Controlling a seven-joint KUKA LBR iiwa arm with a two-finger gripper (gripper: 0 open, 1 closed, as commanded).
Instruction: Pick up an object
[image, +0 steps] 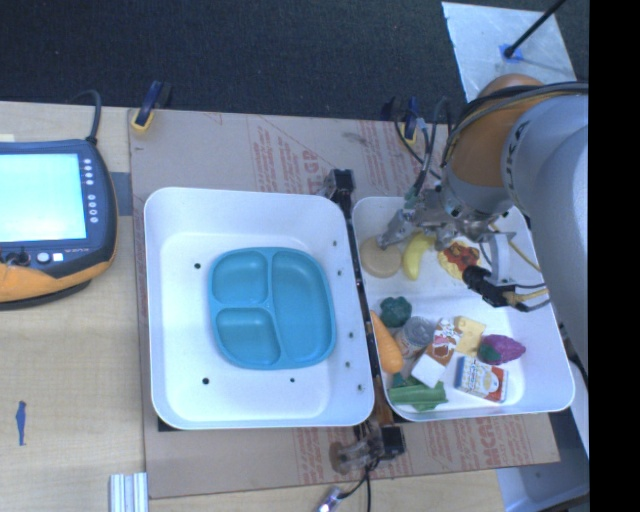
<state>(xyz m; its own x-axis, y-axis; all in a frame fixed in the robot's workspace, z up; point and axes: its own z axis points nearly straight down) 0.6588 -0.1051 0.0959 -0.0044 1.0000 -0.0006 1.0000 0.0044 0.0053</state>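
Observation:
My gripper (412, 228) hangs low over the far end of the right bin (540, 400), just above a yellow banana (414, 258) and a tan round disc (380, 259). A red toy (459, 257) lies right of the banana, partly under the wrist. Nearer the front lie a green broccoli (395, 310), an orange carrot (387, 346), a grey lump (420, 330), a purple piece (501, 348), a small printed box (479, 381), a white block (428, 371) and a green bean pod (416, 397). I see nothing lifted off the bin floor.
The left bin (170, 300) holds a blue divided plate (272, 307). A control pendant with a screen (45, 215) sits at the far left of the bench. The grey arm with its orange band (490, 150) and dangling cables (505, 285) covers the right bin's far right corner.

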